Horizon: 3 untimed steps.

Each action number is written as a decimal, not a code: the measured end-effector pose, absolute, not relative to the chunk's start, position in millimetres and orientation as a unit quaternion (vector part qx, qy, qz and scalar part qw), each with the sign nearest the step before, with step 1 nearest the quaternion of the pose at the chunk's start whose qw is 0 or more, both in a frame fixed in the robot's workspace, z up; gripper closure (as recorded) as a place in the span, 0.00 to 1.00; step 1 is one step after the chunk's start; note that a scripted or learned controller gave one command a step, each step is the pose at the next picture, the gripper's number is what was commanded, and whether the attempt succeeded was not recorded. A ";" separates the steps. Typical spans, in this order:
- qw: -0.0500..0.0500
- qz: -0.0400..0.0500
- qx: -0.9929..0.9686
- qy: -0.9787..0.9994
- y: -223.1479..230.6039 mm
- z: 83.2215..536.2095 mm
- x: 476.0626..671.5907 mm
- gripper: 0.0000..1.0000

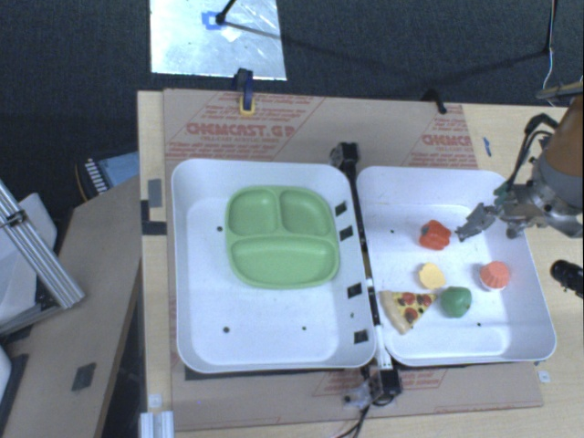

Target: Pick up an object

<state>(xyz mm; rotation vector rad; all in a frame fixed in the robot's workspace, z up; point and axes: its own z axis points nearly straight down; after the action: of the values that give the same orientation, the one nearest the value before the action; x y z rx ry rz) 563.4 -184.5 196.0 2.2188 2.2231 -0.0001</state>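
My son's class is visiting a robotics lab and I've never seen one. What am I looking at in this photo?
One camera above a bench looks down at a slant. Two shallow white trays sit side by side. The left tray holds a green divided plate. The right tray holds toy food: a red pepper, a yellow piece, a green piece, a pizza slice and an orange-pink piece. From the right a robot arm reaches in; its jaws hover over the right tray by the pepper, open, holding nothing.
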 end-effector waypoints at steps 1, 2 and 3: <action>0.000 0.000 0.707 0.707 -188.2 148.9 555.3 0.00; 0.002 0.001 0.707 0.708 -188.6 161.4 556.7 1.00; 0.003 0.002 0.706 0.709 -187.7 216.7 568.4 1.00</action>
<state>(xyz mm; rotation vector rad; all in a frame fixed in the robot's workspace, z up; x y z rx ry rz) 568.4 -187.7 216.7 2.2123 2.2217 0.0048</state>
